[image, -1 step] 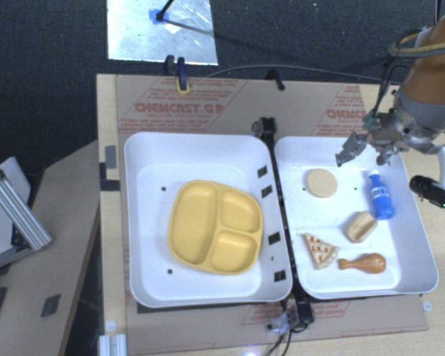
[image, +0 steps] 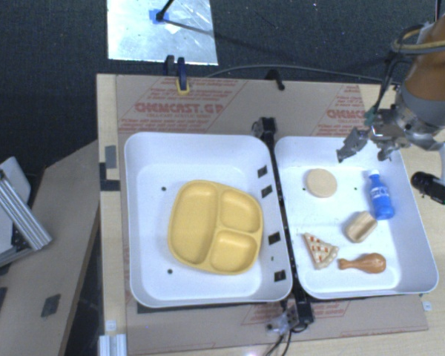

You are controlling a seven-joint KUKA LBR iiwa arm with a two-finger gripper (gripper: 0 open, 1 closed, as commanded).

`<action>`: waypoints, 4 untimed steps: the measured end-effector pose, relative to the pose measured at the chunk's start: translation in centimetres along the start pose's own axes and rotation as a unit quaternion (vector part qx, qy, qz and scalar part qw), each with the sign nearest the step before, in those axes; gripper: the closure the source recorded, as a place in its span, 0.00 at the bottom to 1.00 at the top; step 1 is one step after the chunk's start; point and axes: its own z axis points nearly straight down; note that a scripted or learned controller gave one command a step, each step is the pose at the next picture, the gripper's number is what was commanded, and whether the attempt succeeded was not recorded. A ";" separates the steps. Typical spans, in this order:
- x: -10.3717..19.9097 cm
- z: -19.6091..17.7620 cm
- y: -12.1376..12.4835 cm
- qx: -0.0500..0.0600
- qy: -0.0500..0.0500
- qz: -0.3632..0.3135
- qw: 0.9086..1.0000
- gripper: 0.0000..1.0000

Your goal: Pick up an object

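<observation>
The right bin (image: 411, 269) holds a round tan cracker (image: 321, 182), a blue bottle (image: 379, 196), a beige bread roll (image: 360, 226), a pizza slice (image: 320, 250) and a brown drumstick (image: 363, 262). My gripper (image: 368, 147) hangs open over the bin's far edge, above and right of the cracker and just beyond the bottle's cap. Nothing sits between its two dark fingers (image: 348, 147).
The left bin (image: 144, 199) carries a yellow divided plate (image: 213, 227). A black clip strip (image: 273, 206) joins the two bins. A metal sheet (image: 162, 19) lies beyond the bench, and an aluminium rail (image: 11, 206) stands at the left.
</observation>
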 end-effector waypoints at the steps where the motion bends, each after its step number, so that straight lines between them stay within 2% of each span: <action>1: -0.5 4.4 -0.5 0.002 0.000 0.001 1.000 0.00; 3: -0.6 15.8 -0.2 0.002 0.001 0.001 1.000 0.00; 4: -0.7 14.4 0.0 -0.002 0.000 0.001 1.000 1.00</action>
